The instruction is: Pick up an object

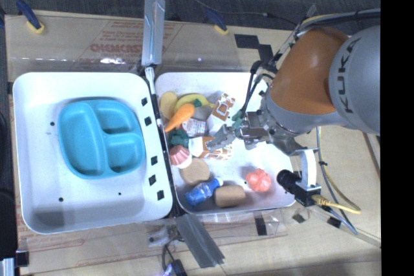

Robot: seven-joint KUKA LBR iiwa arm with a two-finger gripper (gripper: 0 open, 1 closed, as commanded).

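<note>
Camera view. We observed the grey arm with its orange band (310,71) reaching in from the right over the right-hand shallow white bin (275,200). The two-finger claw (223,137) hung low over the heap of toy food in that bin; we could not tell how far its fingers stood apart, nor whether anything lay between them.

Just beside the claw, toward the bin's centre, lay a small white-and-brown printed carton (213,148), and just above the claw a second, similar carton (223,106). Further left of the claw lay an orange plastic carrot (181,116), tilted, touching a yellow plastic banana (192,100). Below and left of the claw we noted a pink-and-white cupcake-shaped toy (178,155) and a tan, rounded bread-like piece (195,171). Below the claw lay a blue plastic bottle (202,192) beside a brown loaf-shaped block (230,195); below and right of it sat a red-orange rounded fruit toy (259,180), apart from the heap.

Well to the claw's left, the left-hand white bin (39,203) held a turquoise divided plastic tray (97,139).
</note>
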